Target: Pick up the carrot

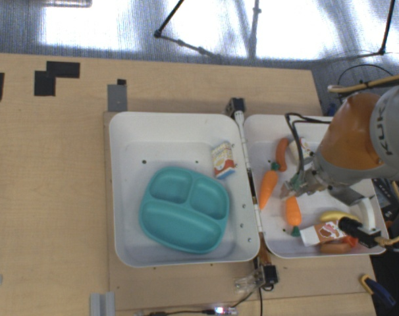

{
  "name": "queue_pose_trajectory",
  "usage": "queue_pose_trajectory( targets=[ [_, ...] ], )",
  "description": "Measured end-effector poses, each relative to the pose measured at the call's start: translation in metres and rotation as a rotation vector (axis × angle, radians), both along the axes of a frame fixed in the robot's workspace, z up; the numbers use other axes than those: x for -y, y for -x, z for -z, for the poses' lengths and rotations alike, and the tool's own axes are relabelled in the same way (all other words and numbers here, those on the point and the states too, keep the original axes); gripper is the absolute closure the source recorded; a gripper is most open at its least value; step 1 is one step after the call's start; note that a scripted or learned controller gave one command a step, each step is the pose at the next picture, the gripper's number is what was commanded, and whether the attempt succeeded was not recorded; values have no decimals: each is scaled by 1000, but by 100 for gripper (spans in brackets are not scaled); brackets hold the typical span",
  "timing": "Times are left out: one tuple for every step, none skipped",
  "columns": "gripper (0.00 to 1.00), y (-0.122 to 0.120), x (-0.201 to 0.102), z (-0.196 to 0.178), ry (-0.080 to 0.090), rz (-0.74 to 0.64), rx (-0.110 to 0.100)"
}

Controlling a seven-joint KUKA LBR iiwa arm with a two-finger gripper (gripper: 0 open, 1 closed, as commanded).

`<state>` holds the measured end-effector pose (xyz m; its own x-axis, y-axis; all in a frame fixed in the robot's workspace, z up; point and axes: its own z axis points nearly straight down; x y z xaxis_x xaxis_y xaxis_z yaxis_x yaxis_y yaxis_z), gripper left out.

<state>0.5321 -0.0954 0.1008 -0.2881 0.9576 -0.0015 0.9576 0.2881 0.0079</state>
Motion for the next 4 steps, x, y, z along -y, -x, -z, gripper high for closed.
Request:
queue_pose_trajectory(
  targets=[
    [100, 1, -36, -84, -1, 340, -5],
    [0, 1, -35, -84, -1, 340, -5],
    [0, 8, -8, 15, -5, 735, -6],
    [100, 5, -9, 2, -8, 733, 2]
  ],
)
